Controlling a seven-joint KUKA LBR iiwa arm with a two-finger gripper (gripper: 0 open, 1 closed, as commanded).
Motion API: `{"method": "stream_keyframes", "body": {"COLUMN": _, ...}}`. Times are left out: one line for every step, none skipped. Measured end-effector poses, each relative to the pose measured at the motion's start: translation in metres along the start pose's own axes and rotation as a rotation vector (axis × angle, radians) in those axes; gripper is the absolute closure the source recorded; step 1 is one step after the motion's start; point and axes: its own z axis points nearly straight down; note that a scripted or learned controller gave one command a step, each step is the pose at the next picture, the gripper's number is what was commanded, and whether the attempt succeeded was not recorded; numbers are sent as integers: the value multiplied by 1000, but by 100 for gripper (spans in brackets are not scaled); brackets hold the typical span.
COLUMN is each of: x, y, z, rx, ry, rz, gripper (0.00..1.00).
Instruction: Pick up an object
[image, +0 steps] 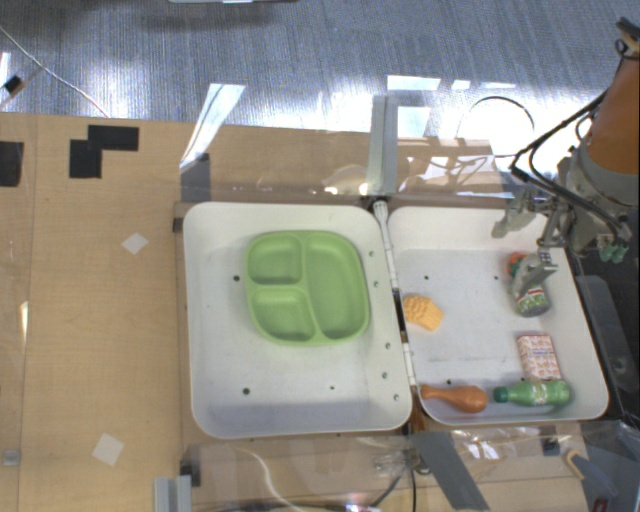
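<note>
The right bin (470, 345) holds several small objects. A small can (531, 292) with a red, green and silver label lies near the bin's far right side. My gripper (527, 242) hangs just above and behind the can, open, with one fingertip (546, 262) close to the can's top and nothing between the fingers. A yellow-orange bumpy lump (423, 313) lies by the bin's left wall. A pink box (537, 356) sits below the can. A green bottle (533, 394) and a brown drumstick-shaped toy (455, 398) lie along the near edge.
The left bin (215, 380) holds a green divided plate (305, 287). A raised divider (395, 300) separates the two bins. Black cables (545, 140) loop off the arm at the upper right. Bare white floor lies mid right bin.
</note>
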Motion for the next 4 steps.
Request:
{"method": "stream_keyframes", "body": {"x": 36, "y": -62, "z": 109, "rx": -2, "ry": 10, "rz": 5, "gripper": 0}}
{"method": "stream_keyframes", "body": {"x": 2, "y": -79, "z": 196, "rx": 1, "ry": -5, "rz": 211, "gripper": 0}}
{"method": "stream_keyframes", "body": {"x": -3, "y": -77, "z": 181, "rx": 3, "ry": -19, "rz": 202, "gripper": 100}}
{"method": "stream_keyframes", "body": {"x": 56, "y": -29, "z": 193, "rx": 3, "ry": -10, "rz": -48, "gripper": 100}}
